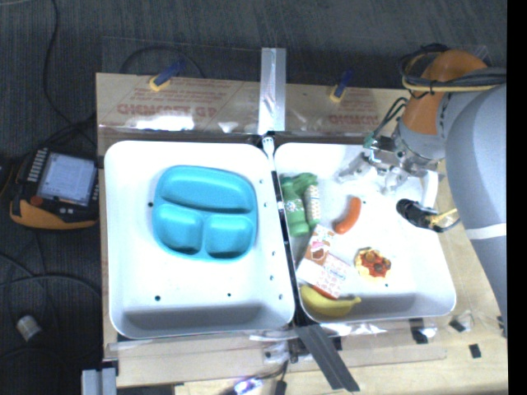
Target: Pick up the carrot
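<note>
Dark grey carpet [123, 23] surrounds the wooden bench [214, 105]; black cables [33, 6] trail across it.

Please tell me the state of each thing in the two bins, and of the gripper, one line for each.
Carrot: lying tilted in the right bin, not held.
Gripper: at the right bin's far edge, up and right of the carrot, apart from it.
Blue tray: lying flat in the left bin.
Green packet: lying by the divider.
Banana: lying at the near wall.
Carton: lying flat above the banana.
</note>
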You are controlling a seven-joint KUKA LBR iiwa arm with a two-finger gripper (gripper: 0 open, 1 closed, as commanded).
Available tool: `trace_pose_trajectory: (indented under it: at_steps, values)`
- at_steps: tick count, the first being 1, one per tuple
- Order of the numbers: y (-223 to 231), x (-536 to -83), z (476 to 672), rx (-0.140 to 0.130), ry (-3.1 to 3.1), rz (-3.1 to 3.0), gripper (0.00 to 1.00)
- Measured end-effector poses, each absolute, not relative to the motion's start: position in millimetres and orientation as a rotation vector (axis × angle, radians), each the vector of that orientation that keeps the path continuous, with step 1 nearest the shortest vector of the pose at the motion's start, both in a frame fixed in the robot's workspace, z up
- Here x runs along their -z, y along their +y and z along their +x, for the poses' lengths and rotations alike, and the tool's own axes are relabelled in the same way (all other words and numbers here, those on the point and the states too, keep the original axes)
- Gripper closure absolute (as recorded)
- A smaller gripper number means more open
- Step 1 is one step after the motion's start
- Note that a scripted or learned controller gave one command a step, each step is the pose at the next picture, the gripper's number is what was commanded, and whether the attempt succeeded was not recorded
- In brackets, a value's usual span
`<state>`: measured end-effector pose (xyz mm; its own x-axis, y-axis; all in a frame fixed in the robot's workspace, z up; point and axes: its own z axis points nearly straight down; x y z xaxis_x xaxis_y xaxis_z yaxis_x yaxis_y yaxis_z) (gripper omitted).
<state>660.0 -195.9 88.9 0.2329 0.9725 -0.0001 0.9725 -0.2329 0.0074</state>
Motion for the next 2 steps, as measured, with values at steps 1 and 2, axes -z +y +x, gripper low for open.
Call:
trace_pose_trajectory:
  at_steps: [1, 2]
  values:
    - [-155.3, -88.7, 600.1, -0.003, 1.968, 2.441, 0.00]
    - [-210.0, -161.9, 668.3, 0.006, 2.020, 2.404, 0.00]
